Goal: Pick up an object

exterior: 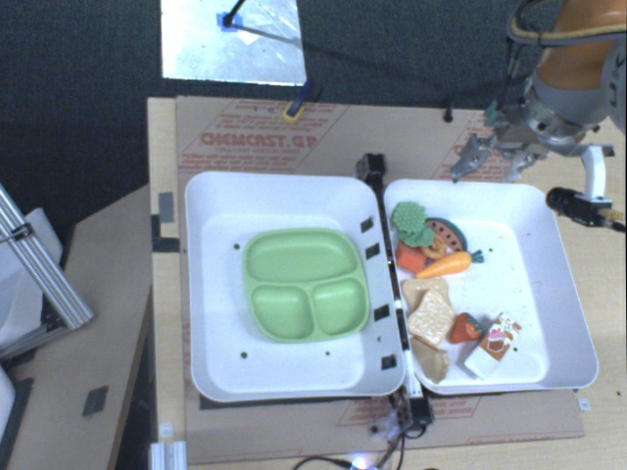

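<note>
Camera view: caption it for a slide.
Gripper above right white bin of toy food; green divided plastic tray in left bin.

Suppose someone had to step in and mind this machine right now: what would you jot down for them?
Gripper: fingers spread open, holding nothing, above the far rim of the right bin.
Toy food sits along that bin's left side: broccoli, carrot, bread slices, a small carton.
Left bin holds a green divided plate.
Done: nothing picked up yet.
Left: descend, grasp one item, lift.
</note>
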Controlling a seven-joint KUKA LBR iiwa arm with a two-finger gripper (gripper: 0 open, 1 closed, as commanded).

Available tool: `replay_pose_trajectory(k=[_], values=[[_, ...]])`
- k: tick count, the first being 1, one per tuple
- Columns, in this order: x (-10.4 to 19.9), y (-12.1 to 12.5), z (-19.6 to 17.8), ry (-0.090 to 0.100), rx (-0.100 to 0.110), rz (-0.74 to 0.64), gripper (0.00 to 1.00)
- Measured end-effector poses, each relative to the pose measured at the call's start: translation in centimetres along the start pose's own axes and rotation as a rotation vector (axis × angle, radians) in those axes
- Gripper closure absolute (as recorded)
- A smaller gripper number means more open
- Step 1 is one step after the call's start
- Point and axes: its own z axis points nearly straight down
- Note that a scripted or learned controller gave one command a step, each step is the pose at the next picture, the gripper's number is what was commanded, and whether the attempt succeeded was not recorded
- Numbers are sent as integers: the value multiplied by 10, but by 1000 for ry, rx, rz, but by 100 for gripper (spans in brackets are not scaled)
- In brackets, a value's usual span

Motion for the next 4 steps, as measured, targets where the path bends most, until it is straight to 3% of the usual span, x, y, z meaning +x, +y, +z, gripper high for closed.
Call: replay_pose_trajectory(k=[1, 4], values=[[0, 2, -8, -1, -12, -2, 0], [-3, 9, 138, -1, -10, -2, 0]])
